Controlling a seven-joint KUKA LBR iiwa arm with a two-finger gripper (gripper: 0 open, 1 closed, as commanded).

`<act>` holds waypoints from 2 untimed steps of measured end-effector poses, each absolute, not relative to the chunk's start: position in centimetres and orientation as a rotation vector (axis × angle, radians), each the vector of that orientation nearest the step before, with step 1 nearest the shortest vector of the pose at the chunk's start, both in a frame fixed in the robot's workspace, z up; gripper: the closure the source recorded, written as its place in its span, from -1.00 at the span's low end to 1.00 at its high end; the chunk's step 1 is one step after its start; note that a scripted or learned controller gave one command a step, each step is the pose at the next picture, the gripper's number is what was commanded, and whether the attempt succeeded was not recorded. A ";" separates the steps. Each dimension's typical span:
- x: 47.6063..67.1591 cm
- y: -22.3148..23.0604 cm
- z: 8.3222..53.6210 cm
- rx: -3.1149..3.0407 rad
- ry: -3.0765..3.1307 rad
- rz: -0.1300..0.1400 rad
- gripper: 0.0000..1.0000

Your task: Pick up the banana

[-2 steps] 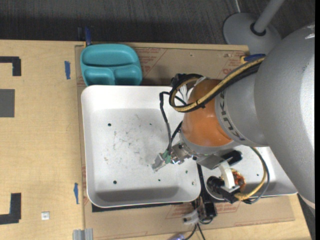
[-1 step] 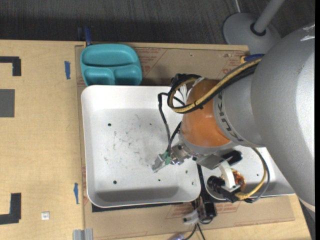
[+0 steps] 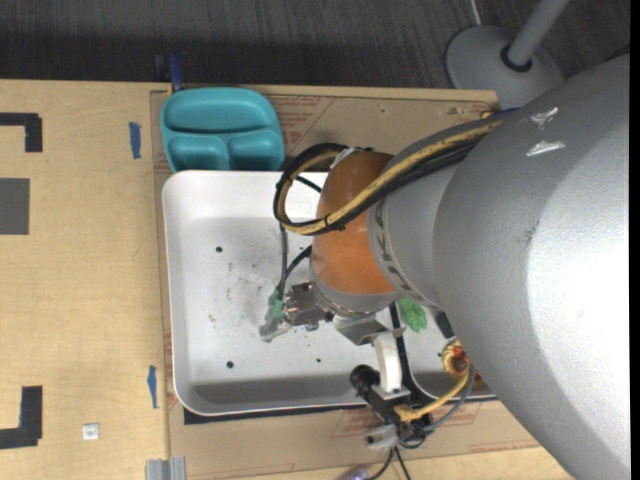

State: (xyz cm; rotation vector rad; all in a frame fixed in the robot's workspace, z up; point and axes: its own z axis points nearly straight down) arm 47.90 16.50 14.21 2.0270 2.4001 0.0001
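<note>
**Arm low over the white bin, banana hidden**

The grey arm with its orange band (image 3: 350,228) leans in from the right and hangs low over the shallow white plastic bin (image 3: 200,268), its bulk covering most of the bin's right half, presumably so the gripper (image 3: 280,313) can work near the floor. From here I cannot tell the gripper's state. No banana is visible; it may lie beneath the arm. A teal moulded plastic tray (image 3: 222,128) sits just beyond the bin's far edge.
</note>
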 end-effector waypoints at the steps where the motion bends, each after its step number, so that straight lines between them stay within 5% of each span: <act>1: 47.9 16.5 15.2 2.026 2.401 0.000 1.00; 2: 48.0 17.3 8.8 1.575 2.719 0.005 1.00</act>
